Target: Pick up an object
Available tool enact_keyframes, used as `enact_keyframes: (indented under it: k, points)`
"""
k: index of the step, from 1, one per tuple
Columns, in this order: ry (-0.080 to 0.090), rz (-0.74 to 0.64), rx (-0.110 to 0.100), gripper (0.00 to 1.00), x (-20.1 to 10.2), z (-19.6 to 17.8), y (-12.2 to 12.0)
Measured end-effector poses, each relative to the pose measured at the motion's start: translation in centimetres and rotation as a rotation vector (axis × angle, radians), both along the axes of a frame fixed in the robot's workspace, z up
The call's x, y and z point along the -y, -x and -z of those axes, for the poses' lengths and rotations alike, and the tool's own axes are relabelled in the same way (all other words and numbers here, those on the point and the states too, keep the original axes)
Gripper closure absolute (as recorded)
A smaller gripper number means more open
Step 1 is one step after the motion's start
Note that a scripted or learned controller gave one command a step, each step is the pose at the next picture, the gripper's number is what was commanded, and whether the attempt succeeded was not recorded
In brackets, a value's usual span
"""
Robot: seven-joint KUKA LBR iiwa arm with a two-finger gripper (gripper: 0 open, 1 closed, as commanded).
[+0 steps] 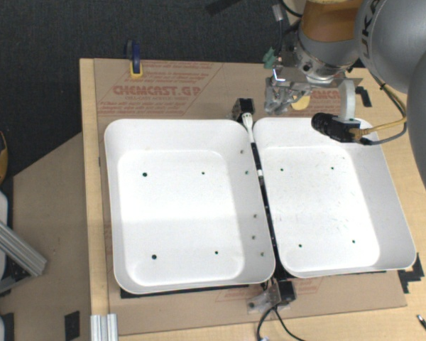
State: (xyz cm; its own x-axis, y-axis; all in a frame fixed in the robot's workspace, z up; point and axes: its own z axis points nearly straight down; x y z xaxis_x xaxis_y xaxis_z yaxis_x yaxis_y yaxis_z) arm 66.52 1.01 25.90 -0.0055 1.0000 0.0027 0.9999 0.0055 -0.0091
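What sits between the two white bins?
In the camera view, a thin black strip runs along the seam between the left bin and the right bin.

Brown bench board (163, 91) bears two white bins side by side: left (121, 212), right (383, 190)

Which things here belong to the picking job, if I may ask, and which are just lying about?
Job: grey metal two-finger gripper; small pale yellow item beside it, identity unclear; shallow white left bin; shallow white right bin.
Lying about: blue-and-yellow clamp; brown board with red lettering; black clip between bins.
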Motion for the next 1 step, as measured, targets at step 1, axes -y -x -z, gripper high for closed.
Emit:
enact_keyframes:
  k: [1]
  points:
    - [0.002, 0.004, 0.015, 1.00, -0.72, -4.57, 1.34]
